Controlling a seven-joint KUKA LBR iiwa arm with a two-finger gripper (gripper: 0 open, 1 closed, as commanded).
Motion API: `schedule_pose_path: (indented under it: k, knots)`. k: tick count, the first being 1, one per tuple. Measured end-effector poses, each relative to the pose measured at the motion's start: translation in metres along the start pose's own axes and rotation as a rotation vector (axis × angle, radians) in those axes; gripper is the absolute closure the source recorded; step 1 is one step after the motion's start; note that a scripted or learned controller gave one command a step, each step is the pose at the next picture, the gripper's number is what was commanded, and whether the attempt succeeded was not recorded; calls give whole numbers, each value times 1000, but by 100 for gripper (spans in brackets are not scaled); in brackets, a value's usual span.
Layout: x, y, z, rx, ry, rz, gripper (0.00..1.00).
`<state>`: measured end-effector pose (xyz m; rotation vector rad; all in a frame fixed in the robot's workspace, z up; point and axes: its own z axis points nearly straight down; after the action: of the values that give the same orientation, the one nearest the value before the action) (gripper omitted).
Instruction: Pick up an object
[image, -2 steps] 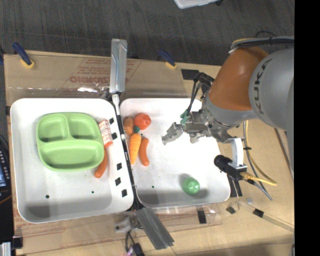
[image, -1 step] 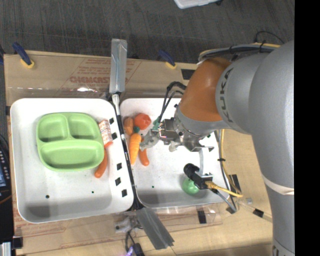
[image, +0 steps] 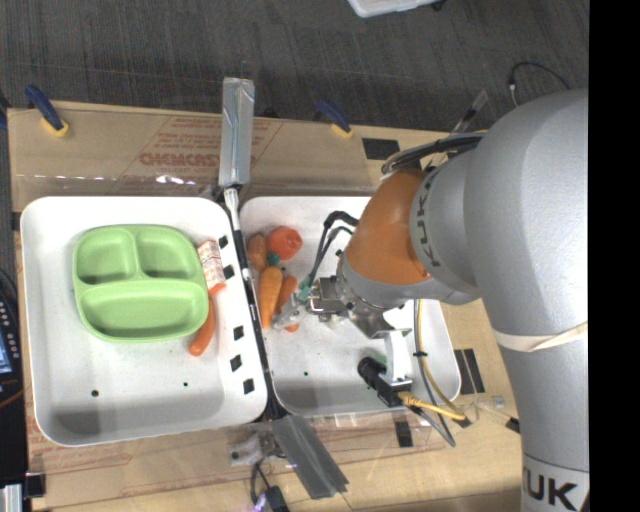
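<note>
- Two shallow white bins sit side by side on the counter (image: 120, 140), which is covered with brown cardboard; a taped divider runs between them.
- Left bin (image: 60, 400): a green divided plate (image: 140, 280) lies flat in its upper half. A small labelled packet (image: 211, 264) rests at the plate's right edge, and an orange carrot-like piece (image: 203, 335) lies just below it, against the plate's lower right corner.
- Right bin (image: 320, 395): a cluster of orange play-food items is crowded against the divider wall, namely a round tomato-like piece (image: 285, 240), a carrot (image: 270, 290) and smaller orange pieces beside it. This clustering leaves little room on the divider side for a finger to enter.
- The arm (image: 480, 230) reaches in from the right, its wrist bent down over the right bin.
- The pincer (image: 300, 303) is low in the right bin, right at the orange cluster's right side, apparently touching or nearly touching a small orange piece (image: 290, 318).
- Pincer state: cannot tell; the wrist body and cabling obscure it, and no item is visibly gripped.
- Judgement: the placement suggests an attempt on the nearest orange piece, approached from the open side of the bin. Nothing is lifted yet.
</note>
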<state>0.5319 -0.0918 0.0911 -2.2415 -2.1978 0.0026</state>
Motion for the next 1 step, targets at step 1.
schedule_pose_path:
  k: [1]
  knots:
    - [0,-1,-9,3,0,-5,100]
